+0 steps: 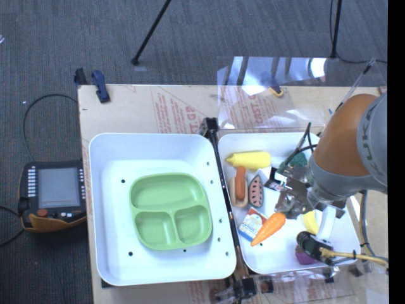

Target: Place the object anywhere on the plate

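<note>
A light green plate (169,209) with three compartments lies in the left white bin (104,189); nothing rests on it. In the right bin (286,139) my gripper (286,205) hangs low over the toy food, right at the thick end of an orange carrot (267,228) that lies slanted toward the front left. The wrist hides where the gripper and carrot meet, so I cannot tell whether it has hold of the carrot. The grey and orange arm (347,147) comes in from the right.
The right bin also holds a yellow bottle-shaped toy (249,160), a hot dog (240,185), a watermelon slice (255,191), a small carton (252,221), a yellow piece (310,221) and a dark purple item (306,248). A divider (221,182) runs between the bins.
</note>
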Tool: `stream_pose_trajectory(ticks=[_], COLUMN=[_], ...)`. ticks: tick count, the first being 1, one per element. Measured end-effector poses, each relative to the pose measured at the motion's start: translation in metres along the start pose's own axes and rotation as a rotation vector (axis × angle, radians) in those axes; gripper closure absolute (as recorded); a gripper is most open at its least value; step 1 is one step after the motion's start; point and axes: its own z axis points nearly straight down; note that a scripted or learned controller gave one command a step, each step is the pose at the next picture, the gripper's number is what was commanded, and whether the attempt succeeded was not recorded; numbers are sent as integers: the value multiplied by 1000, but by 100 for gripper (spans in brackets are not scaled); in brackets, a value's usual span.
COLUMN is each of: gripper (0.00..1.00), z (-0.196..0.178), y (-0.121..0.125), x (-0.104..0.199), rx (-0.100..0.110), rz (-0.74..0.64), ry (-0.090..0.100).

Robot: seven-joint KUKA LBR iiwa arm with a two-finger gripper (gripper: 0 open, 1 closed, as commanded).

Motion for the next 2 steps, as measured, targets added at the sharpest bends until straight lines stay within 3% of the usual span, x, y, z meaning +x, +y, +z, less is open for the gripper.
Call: stream_pose_trajectory(ticks=[1, 2], gripper=[100, 100], z=[-102, -32], y=[-43, -75], x=[59, 114], rx=[-8, -1], rz=[107, 454], ry=[1, -6])
